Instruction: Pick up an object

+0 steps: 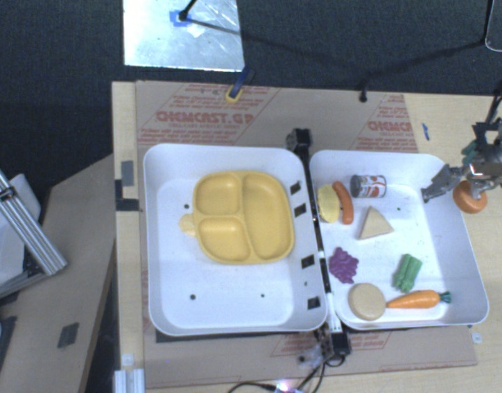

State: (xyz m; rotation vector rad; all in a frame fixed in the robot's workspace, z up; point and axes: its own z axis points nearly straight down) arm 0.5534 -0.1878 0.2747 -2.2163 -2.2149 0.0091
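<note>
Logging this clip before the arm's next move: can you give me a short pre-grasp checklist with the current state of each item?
1. Tool free of any object: ok, nothing shows between its fingers.
2. Tool over the right bin: ok, at its upper right edge.
3. Finger opening: cannot tell.
4. Nearest targets lie apart: ok, the can and cheese wedge do not touch.
5. Crowded items: not ok, the sausage lies against the yellow piece, and the carrot against the round cookie.
6. Yellow tray in the left bin: ok.
</note>
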